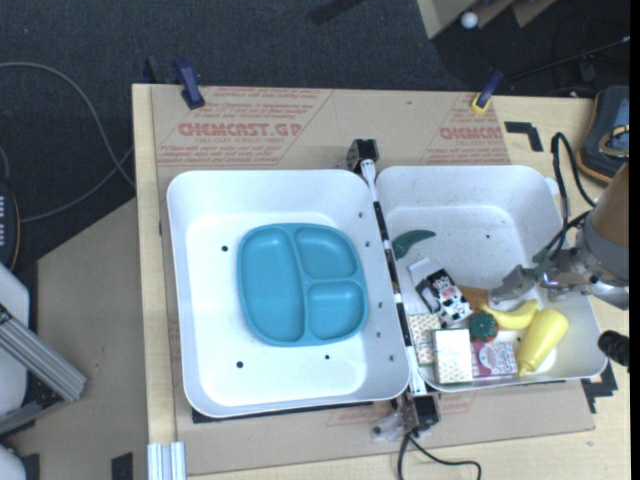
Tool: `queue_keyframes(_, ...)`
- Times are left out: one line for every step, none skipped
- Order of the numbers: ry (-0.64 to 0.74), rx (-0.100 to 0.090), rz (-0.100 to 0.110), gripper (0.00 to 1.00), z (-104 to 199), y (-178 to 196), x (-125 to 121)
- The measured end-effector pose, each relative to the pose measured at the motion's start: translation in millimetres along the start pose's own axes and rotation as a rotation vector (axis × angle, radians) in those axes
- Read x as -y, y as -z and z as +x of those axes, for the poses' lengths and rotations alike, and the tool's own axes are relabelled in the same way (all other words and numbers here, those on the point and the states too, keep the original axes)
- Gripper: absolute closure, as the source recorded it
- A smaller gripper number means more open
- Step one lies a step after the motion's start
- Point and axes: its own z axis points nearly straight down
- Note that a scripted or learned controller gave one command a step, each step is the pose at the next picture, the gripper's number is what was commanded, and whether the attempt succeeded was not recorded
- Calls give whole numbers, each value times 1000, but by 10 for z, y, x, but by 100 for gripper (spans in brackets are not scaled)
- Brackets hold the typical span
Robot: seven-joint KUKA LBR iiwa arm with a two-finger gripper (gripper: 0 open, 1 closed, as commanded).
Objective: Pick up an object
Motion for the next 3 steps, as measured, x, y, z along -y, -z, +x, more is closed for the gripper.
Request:
queue_keyframes(-3,8,-13,0,404,-325,112)
queue_keyframes(3,-1,-2,0,671,-272,-806)
queue_keyframes(1,1,-2,0,551,-519,-493)
